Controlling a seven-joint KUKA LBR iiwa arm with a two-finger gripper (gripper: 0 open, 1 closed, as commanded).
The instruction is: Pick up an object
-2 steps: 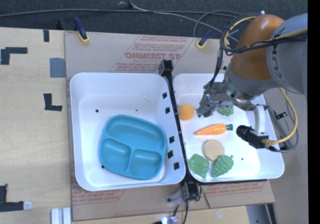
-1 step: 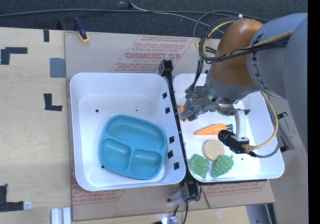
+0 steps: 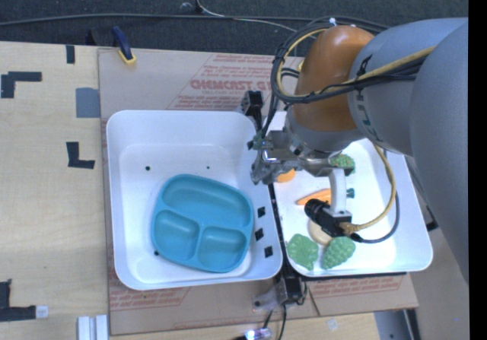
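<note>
Two bins sit side by side before me. The left bin [image 3: 122, 133] holds a divided tray [image 3: 202, 222] toward its 5 o'clock corner. In the right bin [image 3: 415, 251], two vegetable pieces [image 3: 319, 252] lie near 7 o'clock.

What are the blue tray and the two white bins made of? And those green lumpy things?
The blue tray looks like molded plastic: even colour, rounded compartments, soft sheen. The white bins seem to be glossy plastic too, with smooth rounded corners. The green lumps look like matte toy vegetables, perhaps plastic or foam; hard to tell.
</note>
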